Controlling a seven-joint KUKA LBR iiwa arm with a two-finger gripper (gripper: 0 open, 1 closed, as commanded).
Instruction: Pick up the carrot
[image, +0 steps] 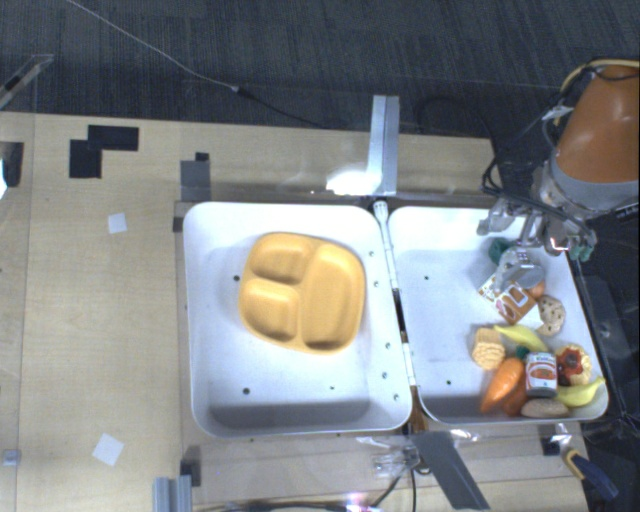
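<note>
The orange carrot (502, 383) lies slanted in the right bin (440, 330), near its front wall and among a cluster of toy foods. My gripper (520, 265) hangs over the bin's back right part, well behind the carrot and apart from it. Just below the gripper lies a small orange and white packet (510, 297). Nothing is visibly held.
Around the carrot are a yellow corn piece (488, 350), a yellow-green banana (520, 338), a small labelled jar (541, 372), a cookie (550, 315), a red item (572, 362) and a brown potato (545, 408). A yellow divided plate (300, 295) sits in the left bin (215, 390).
</note>
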